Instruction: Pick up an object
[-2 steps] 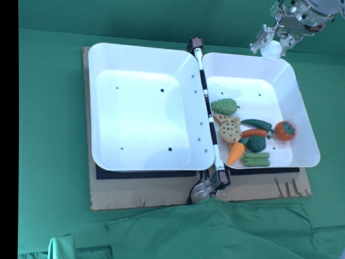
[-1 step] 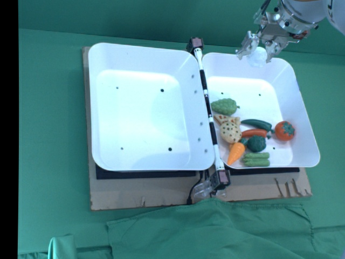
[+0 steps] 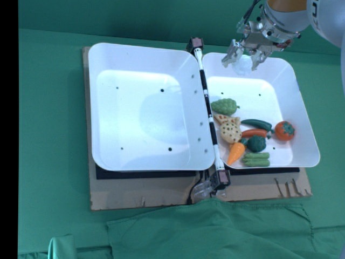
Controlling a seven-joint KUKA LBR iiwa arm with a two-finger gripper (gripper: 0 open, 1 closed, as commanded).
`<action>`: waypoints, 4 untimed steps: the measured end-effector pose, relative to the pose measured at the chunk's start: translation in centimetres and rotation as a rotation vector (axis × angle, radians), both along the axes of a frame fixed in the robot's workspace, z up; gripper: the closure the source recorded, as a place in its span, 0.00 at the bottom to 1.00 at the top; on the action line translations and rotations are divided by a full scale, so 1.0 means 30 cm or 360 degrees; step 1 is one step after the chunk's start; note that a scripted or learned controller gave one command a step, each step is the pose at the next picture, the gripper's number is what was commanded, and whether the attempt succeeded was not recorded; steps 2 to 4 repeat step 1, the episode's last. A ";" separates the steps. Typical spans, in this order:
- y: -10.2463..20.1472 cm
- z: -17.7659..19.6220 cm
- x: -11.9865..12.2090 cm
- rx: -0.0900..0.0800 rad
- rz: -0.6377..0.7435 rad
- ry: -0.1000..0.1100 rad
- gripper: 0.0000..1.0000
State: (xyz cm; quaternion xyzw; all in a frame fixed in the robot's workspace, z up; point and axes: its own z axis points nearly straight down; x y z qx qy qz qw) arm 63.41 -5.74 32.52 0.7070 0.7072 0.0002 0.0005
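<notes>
Though heaped, toys [image 3: 245, 134] in right bin [image 3: 302, 123]

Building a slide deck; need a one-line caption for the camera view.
Gripper open above the right bin's far edge, toy vegetables clustered below.

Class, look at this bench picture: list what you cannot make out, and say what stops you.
- Gripper, camera view: whether anything sits between its fingers, too small and blurred.
- Arm: cut off by the top and right edges.
- Green toy in the right bin: too small to identify.
</notes>
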 end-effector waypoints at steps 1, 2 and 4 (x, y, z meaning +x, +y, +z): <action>-0.008 -0.006 0.027 -0.0002 -0.0003 -0.0007 1.00; -0.008 -0.006 0.027 -0.0002 -0.0003 -0.0007 1.00; -0.008 -0.006 0.027 -0.0002 -0.0003 -0.0007 1.00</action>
